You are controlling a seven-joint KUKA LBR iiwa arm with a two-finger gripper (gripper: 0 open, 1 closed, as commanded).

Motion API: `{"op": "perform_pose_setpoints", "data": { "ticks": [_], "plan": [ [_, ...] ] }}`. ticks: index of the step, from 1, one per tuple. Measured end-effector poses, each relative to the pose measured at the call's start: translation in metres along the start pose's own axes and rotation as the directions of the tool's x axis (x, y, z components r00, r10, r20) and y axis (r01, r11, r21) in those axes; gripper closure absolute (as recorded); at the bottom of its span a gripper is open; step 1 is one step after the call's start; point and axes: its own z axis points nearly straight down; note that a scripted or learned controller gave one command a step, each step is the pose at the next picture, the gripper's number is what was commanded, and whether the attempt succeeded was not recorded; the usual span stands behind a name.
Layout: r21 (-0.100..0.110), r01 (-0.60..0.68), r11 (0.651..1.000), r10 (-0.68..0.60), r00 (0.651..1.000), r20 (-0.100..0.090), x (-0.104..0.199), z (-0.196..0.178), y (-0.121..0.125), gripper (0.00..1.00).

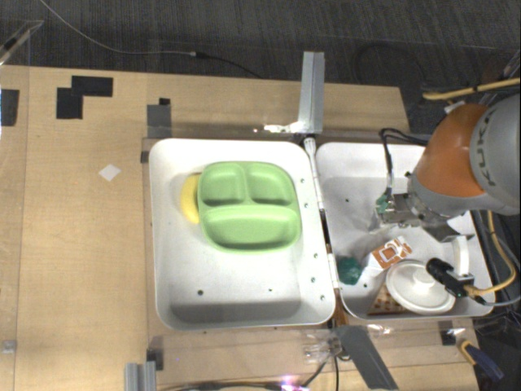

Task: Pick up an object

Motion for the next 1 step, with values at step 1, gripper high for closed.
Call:
{"op": "perform_pose_setpoints", "data": {
  "ticks": [1],
  "plan": [
    [0.003, -0.015, 1.000, 0.015, 1.000, 0.000, 0.0064, 0.0108, -0.0164, 1.00]
  ]
}}
